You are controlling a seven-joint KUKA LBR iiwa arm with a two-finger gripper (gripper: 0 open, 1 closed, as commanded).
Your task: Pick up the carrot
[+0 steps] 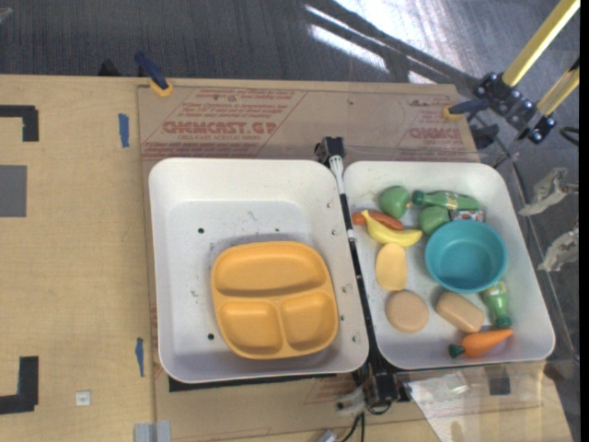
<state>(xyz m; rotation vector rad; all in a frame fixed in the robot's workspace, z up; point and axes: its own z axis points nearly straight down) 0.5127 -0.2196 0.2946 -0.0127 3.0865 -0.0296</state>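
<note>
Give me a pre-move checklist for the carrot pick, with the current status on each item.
1. Carrot located: ok, it lies in the right bin, near its front right corner.
2. Top of carrot uncovered: ok, nothing lies on it.
3. Room beside it: not ok, the tan bread-like piece and a small green bottle sit right behind it, and the bin wall is close in front.
4. Carrot's lie: ok, flat, green stem end pointing left.
5. Contact with those neighbours: cannot tell.
6. Blue bowl: ok, apart from the carrot.
</note>
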